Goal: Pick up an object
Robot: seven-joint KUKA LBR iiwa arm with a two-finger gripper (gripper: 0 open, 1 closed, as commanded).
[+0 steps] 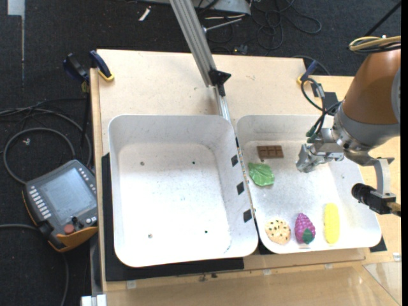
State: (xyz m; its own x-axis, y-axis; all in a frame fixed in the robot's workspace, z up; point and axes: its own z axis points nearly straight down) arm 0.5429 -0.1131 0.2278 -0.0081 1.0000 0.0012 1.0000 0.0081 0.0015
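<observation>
The right bin holds several small items. A brown chocolate bar lies near its back left, with a green leaf-like piece just in front of it. Along the front edge sit a cookie, a purple grape bunch and a yellow corn cob. My gripper hangs over the back middle of this bin, to the right of the chocolate bar and the green piece. I see nothing between its fingers.
The left bin stands beside the right one, sharing a middle wall. A slanted metal pole rises from behind the bins. A teach pendant lies on the floor at the left. Cables hang near the arm at the right.
</observation>
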